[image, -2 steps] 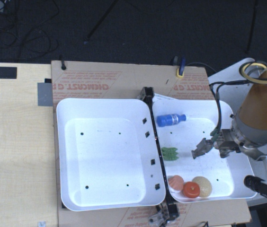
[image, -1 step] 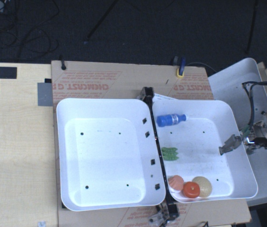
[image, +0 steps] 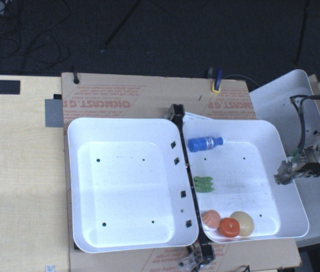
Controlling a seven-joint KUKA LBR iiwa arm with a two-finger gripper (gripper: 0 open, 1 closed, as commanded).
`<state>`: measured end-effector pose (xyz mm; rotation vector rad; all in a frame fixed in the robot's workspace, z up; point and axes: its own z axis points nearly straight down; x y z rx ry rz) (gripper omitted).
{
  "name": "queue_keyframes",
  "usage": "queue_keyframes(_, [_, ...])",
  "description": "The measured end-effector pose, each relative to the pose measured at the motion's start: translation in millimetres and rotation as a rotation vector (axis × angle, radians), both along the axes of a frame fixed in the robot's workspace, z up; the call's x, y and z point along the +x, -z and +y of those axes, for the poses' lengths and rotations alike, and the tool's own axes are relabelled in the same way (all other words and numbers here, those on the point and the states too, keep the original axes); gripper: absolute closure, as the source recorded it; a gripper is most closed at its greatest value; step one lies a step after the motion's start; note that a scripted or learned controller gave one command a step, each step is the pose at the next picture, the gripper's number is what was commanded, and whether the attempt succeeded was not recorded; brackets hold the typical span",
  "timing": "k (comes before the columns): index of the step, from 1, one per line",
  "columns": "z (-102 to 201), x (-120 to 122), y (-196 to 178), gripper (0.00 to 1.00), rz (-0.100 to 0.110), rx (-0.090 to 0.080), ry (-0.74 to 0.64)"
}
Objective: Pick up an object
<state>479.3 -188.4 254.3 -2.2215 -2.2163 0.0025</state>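
Observation:
In the right bin [image: 262, 135] a blue bottle [image: 205, 144] lies on its side near the far left corner. A small green object [image: 203, 184] rests by the divider at mid-depth. At the near edge sit a pink piece [image: 210, 219], a red round object [image: 229, 227] and a pale yellow round object [image: 243, 222], all close together. My gripper [image: 285, 174] hangs at the right rim of the right bin, far from every object, with nothing visibly between its fingers.
The left bin [image: 86, 135] stands beside the right one, with a black divider clip strip [image: 185, 174] between them. Brown cardboard [image: 126, 98] lies under both bins. A blue-and-yellow clamp [image: 217, 81] stands at the cardboard's far edge.

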Motion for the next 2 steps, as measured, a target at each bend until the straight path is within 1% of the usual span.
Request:
queue_keyframes(1, [-27,-3,-75,1.00,-0.009,-0.005,0.000])
queue_keyframes(2, [-26,-3,-116,1.00,-0.006,-0.003,-0.004])
